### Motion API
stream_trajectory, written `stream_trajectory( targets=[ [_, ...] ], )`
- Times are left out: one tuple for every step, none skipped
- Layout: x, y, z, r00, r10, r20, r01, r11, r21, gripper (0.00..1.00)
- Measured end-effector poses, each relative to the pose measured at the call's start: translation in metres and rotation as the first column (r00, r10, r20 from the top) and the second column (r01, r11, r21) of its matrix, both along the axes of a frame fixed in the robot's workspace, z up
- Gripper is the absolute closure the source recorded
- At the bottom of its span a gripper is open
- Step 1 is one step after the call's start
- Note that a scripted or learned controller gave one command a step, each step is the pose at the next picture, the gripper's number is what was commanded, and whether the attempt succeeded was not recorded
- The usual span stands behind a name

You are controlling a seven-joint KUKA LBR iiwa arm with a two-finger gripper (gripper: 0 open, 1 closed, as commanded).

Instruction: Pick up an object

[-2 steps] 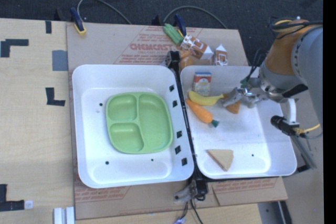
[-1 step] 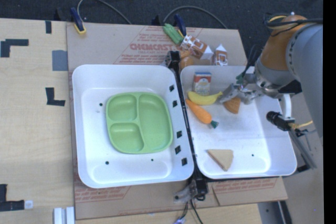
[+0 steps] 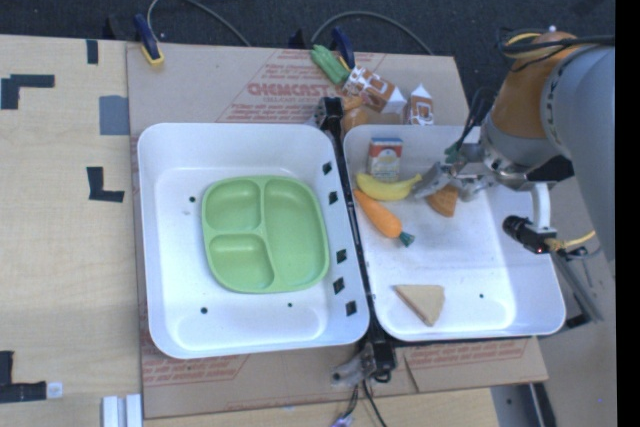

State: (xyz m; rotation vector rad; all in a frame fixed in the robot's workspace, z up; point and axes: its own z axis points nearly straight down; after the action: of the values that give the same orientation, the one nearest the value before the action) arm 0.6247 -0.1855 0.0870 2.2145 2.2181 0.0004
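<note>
Left bin [image 3: 160,215]: lying beside the right bin [image 3: 500,295], holding a green divided plate [image 3: 265,233] flat near its middle. Cardboard sheet [image 3: 270,95]: lying under both bins, bearing red print. Surface [image 3: 60,245]: pale wood, showing dark tape marks at left. Two small cartons [image 3: 385,95]: sitting on the cardboard just behind the right bin. Clamps [image 3: 148,40]: gripping the cardboard's back edge. Cables [image 3: 200,0]: trailing over dark carpet behind.
</note>
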Motion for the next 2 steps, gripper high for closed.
stream_trajectory(
  targets=[
    [0.0018,-0.0008,-0.0003,1.0,0.0,-0.003,0.0,1.0,0.002,0.0],
    [0.0028,0.0003,-0.0002,1.0,-0.001,-0.003,0.001,1.0,0.002,0.0]
  ],
)
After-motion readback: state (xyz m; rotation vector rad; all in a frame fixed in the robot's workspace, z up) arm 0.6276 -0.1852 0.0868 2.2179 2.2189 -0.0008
